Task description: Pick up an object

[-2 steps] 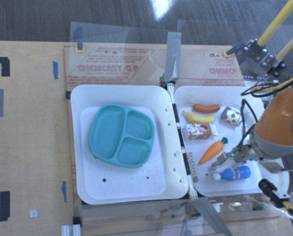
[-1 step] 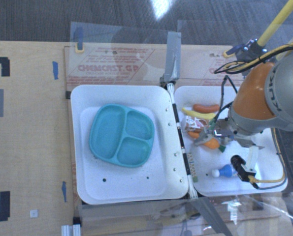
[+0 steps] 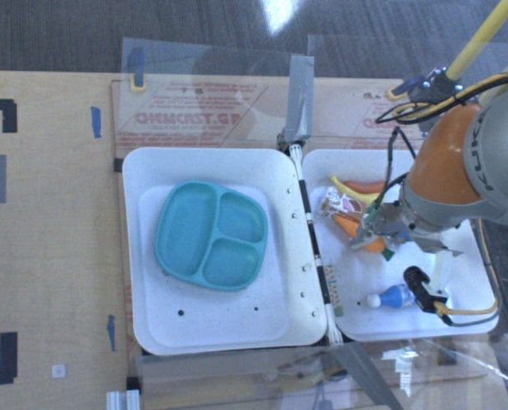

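Seemingly targeted was a small heap of objects (image 3: 356, 212) in the right bin (image 3: 475, 293): orange and yellow pieces and a printed wrapper, lying near the bin's left wall. The gripper (image 3: 375, 233) was set low over the heap's right side, touching or just above an orange piece; whether anything was gripped, or whether the jaws were parted or closed, could not be told. A clean pick, it was judged, would be helped by a single piece being isolated before closing. A small blue bottle (image 3: 396, 297) lay apart, nearer the bin's front. The arm (image 3: 458, 165) was reached in from the right, wrist bent downward. A teal divided plate (image 3: 211, 235) was seen in the left bin (image 3: 143, 297)
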`<state>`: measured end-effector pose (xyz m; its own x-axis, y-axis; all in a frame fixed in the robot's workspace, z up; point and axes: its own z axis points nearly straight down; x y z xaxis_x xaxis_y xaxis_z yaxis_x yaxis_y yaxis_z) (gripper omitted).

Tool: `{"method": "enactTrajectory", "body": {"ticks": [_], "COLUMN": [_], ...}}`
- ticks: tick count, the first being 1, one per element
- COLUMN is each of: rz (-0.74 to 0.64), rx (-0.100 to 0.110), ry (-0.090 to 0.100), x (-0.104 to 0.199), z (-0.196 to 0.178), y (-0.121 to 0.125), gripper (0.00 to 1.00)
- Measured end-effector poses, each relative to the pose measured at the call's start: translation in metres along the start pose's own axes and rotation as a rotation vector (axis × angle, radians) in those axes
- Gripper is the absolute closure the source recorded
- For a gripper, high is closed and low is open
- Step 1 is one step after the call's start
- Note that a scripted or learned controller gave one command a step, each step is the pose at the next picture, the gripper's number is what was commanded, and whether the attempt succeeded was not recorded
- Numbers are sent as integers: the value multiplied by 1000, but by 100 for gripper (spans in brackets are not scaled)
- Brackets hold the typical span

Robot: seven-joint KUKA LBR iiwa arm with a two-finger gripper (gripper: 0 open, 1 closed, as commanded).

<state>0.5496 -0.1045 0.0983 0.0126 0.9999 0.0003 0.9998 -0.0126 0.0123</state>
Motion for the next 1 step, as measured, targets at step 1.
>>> {"method": "enactTrajectory", "body": {"ticks": [1], "rz": [36], "rx": [12], "ry": [-2], "x": [37], "z": [-137], "y": [65], "gripper": [100]}}
